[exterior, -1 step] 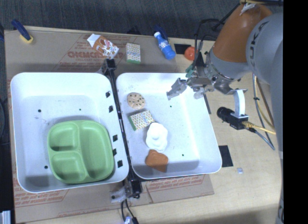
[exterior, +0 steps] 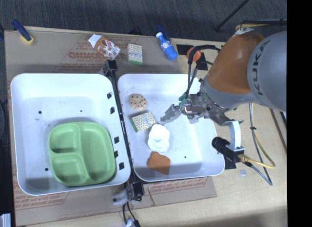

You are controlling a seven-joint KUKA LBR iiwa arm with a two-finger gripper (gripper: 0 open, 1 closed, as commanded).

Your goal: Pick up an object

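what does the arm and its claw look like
The arm is bulky, with a rounded grey shell bearing dark KUKA lettering and a broad orange band above the wrist. Black and yellow cables run beside it, one with an orange-red tip. The claw is small, grey and metallic.

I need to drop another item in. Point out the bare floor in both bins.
Left bin: bare across the far half, beyond the green tray. Right bin: bare near right corner, right of the orange piece. Crowded along its left side: cookie, patterned packet, white object, with the tool just beside.
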